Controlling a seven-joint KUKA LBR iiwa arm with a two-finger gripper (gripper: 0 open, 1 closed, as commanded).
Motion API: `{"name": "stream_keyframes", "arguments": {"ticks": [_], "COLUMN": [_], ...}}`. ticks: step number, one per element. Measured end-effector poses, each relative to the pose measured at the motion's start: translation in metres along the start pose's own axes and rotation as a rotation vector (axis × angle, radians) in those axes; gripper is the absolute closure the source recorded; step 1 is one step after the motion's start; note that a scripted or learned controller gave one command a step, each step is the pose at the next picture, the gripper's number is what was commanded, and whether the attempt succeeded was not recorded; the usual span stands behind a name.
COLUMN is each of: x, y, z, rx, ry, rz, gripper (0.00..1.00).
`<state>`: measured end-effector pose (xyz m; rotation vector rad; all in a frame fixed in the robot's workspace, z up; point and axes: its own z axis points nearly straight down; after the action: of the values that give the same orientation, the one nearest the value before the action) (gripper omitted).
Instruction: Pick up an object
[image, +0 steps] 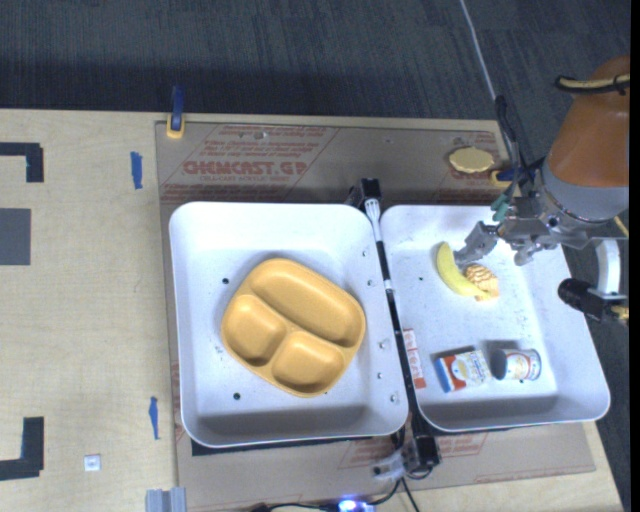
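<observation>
The right bin (575, 395) holds a yellow banana (449, 269) with a small pale textured piece (483, 281) beside it. Nearer the front lie a red, white and blue carton (459, 368) and a small can (516, 364) on its side. My gripper (495, 253) hangs over the bin's back part, just right of the banana and above the textured piece. It stands open, with one fingertip (467, 251) close to the banana's top end. Nothing sits between the fingers.
The left bin (200, 235) carries a large yellow divided plate (291, 324). A black divider (392, 310) runs between the bins. A tan disc (472, 160) lies on the cardboard behind the right bin. The arm's orange band (595, 140) stands at the far right.
</observation>
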<state>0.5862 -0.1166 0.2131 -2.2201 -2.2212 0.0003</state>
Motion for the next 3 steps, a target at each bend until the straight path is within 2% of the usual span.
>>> {"name": "stream_keyframes", "arguments": {"ticks": [1,2,3], "x": [-0.043,-0.011,0.02], "y": [-0.053,-0.106,-0.105], "z": [0.127,0.127,0.127], "rx": [-0.003,-0.003,-0.006], "ry": [-0.002,0.0,-0.001], "rz": [0.001,0.001,0.0], "gripper": [0.0,0.0,0.0]}}
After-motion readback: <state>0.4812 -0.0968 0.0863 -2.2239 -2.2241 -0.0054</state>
